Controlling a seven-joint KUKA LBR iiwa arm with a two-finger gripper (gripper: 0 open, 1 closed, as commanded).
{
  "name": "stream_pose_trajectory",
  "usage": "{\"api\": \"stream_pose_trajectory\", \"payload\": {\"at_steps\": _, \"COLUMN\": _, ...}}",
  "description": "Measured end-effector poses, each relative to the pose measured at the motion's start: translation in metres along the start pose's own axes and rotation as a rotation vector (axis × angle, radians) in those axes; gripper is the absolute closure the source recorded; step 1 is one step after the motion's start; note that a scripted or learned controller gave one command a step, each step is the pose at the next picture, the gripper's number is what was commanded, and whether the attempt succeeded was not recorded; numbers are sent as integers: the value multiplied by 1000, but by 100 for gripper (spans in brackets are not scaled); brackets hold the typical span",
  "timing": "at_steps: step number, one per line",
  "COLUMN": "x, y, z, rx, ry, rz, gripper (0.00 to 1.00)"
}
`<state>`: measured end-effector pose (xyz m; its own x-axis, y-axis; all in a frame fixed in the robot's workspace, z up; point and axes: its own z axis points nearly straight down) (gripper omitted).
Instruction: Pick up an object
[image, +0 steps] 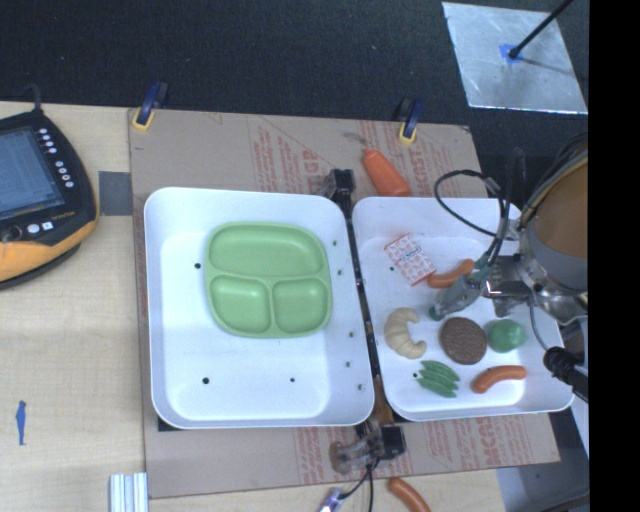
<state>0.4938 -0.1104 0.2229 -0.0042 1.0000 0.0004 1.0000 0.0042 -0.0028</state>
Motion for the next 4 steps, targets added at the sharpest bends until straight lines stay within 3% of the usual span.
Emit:
{"api": "stream_pose_trajectory", "payload": {"at_steps": 1, "x": -61, "y": 30, "z": 75, "rx": 3, "ry": -1, "rz": 0, "gripper": 0}}
{"api": "stream_pose_trajectory", "payload": {"at_steps": 2, "x": -27, "y": 4, "z": 130, "rx": -3, "ry": -2, "rz": -1, "gripper": 0}}
{"api": "stream_pose_trajectory", "payload": {"at_steps": 3, "x": -56, "y": -14, "z": 128, "rx": -4, "ry": 11, "rz": -9, "gripper": 0}}
{"api": "stream_pose_trajectory", "payload": {"at_steps": 4, "x": -61, "y": -14, "z": 118, "rx": -6, "ry": 1, "rz": -11, "gripper": 100}}
